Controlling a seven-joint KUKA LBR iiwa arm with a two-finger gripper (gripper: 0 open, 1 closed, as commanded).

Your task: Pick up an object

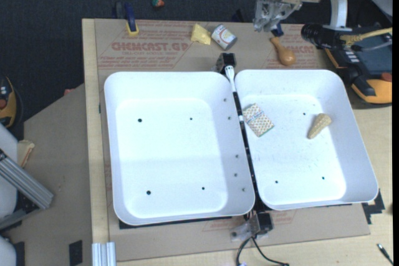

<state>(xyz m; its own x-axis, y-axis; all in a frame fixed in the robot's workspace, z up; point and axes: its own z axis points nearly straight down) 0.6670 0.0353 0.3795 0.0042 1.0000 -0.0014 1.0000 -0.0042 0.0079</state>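
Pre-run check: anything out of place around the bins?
Yes. A yellow wedge, a small white box and an orange-brown pear-shaped piece lie on the bench behind the white bins, outside them, like strays.

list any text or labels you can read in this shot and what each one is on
"CHEMCAST G P" in red capitals, on the brown board under the bins, left of the yellow piece; the last letters are uncertain.
A fainter red line beneath it on the same board: too blurred to read.
More red print on the board by the brown wooden piece: too blurred to read.
Small white box on the board: markings too small to read.
Patterned packet in the right bin: no legible text.
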